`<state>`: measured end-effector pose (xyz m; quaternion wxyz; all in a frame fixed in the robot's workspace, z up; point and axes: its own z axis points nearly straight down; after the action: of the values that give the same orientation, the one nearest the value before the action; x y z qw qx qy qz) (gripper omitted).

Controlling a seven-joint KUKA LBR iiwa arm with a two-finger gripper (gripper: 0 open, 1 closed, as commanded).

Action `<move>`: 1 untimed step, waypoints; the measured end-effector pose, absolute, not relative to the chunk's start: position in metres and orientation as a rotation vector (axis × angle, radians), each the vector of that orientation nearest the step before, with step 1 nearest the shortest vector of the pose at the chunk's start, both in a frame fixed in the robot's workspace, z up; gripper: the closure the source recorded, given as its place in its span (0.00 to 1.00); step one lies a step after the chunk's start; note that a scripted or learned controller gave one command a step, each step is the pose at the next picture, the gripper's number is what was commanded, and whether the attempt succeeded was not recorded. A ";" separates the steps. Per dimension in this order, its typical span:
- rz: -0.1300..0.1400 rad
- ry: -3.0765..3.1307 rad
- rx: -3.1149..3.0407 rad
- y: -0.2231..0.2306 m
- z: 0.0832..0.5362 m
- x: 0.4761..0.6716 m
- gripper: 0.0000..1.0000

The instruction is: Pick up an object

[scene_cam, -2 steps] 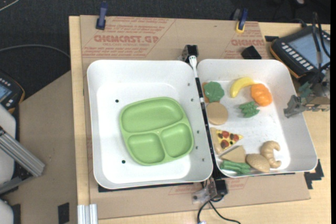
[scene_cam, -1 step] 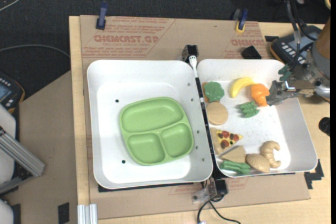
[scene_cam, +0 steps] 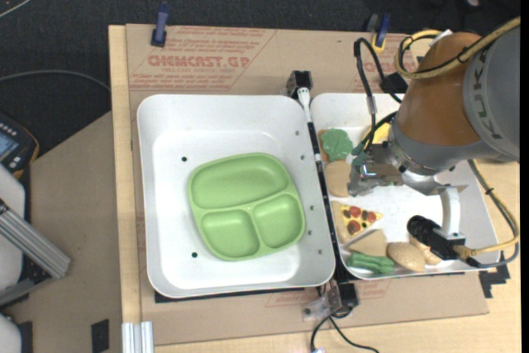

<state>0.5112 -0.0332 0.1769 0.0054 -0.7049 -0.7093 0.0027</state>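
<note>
A green divided plate [scene_cam: 245, 204] lies in the left white bin [scene_cam: 157, 178]. Both bins sit on a brown board [scene_cam: 207, 58] with red lettering. Blue clamps [scene_cam: 159, 26], apparently, grip its far edge.

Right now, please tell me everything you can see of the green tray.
The green tray is pale green, looks like smooth plastic, with rounded corners and three compartments: one long, two smaller below. All look bare. It lies flat, slightly turned, in the middle of the left bin, resting on its floor, apart from the walls.
</note>
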 end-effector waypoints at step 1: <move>-0.009 -2.232 -2.216 0.040 0.251 0.520 1.00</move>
<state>0.5200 0.0398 0.2512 -0.0018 -0.7044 -0.7098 -0.0030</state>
